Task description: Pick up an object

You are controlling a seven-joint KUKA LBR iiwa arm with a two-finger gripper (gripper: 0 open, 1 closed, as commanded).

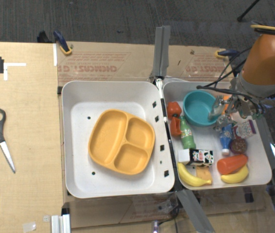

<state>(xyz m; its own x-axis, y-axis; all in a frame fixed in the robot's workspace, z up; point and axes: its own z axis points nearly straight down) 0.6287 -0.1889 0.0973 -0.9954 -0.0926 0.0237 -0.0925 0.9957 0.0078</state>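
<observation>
Down in the right bin point(266, 176), the gripper point(225, 111) hangs beside one teal bowl point(199, 108); whether its fingers are spread or pinched, I cannot tell. Around it lie two bananas point(192, 174), one green bottle point(187, 136), one red pepper point(174, 109), one orange-red piece point(232, 163) and one small carton point(201, 156). Next door, the left bin point(74, 140) holds one yellow divided plate point(121, 141). One pair of scissors point(0, 137) lies on the surface point(21, 106).

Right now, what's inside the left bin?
Left bin holds one yellow divided plate, its three compartments bare. Whatever lies under the plate is covered.
</observation>
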